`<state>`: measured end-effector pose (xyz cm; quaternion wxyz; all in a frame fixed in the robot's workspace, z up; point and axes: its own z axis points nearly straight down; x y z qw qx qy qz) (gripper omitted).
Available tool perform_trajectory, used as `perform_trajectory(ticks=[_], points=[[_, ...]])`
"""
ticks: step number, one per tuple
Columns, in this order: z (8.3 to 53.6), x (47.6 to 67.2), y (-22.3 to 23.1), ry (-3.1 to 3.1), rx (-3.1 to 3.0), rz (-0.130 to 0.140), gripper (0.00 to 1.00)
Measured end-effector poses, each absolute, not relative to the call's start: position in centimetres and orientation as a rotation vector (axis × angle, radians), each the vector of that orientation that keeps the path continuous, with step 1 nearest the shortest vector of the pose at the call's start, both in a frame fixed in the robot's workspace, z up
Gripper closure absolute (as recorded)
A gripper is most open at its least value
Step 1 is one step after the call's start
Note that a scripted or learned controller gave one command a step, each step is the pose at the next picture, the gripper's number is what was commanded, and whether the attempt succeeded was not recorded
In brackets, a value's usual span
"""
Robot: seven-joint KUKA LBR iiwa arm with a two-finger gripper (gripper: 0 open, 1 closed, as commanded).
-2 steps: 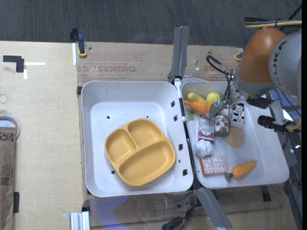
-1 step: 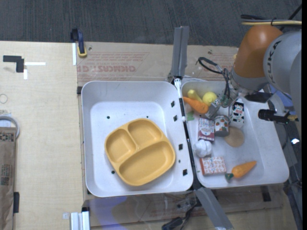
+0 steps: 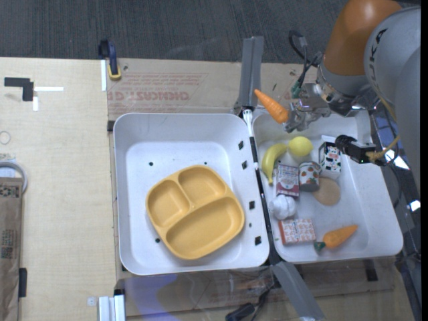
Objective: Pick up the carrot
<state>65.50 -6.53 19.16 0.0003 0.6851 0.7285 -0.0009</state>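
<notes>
An orange carrot (image 3: 270,104) hangs tilted above the far left corner of the right bin (image 3: 381,246), its thick end between the fingers of my gripper (image 3: 293,116). The gripper is shut on that end, and the pointed tip sticks out to the upper left, over the divider between the bins. A second, smaller carrot (image 3: 339,236) with a green stub lies on the bin floor near the front right. The grey arm with its orange band (image 3: 354,25) comes in from the upper right.
The right bin also holds a banana (image 3: 270,160), a lemon (image 3: 300,146), a white ball (image 3: 282,207), several small boxes and a brown disc (image 3: 328,192). In the left bin (image 3: 134,179) lies a yellow divided plate (image 3: 195,210).
</notes>
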Motion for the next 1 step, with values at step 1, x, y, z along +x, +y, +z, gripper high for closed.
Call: perform_trajectory(ticks=[1], points=[[19.14,65.88,-2.31,2.266,2.175,-0.003,1.00]])
